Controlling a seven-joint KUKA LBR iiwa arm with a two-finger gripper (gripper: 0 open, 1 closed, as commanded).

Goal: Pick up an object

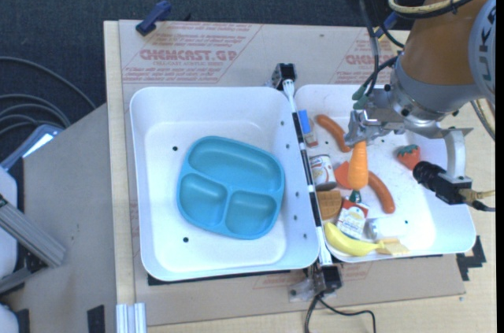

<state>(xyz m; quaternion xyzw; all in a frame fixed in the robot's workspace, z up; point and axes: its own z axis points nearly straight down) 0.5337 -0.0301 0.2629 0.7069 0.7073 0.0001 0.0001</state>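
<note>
My gripper (pixel 361 133) hangs over the right bin (pixel 449 233), near its upper middle. An orange carrot (pixel 358 164) hangs upright right under it, its narrow top end pinched between the fingers and its thick end low over the other toys. The gripper is shut on the carrot. Around the carrot lie a red sausage (pixel 331 131), a second sausage (pixel 383 194) and a red strawberry (pixel 407 157).
The left bin (pixel 150 166) holds a blue divided plate (pixel 231 187). Along the right bin's left side lie a small can (pixel 319 166), a brown cracker (pixel 329 204), a printed packet (pixel 355 218) and a banana (pixel 350 242). A black clamp part (pixel 437 180) of the arm hangs at the right.
</note>
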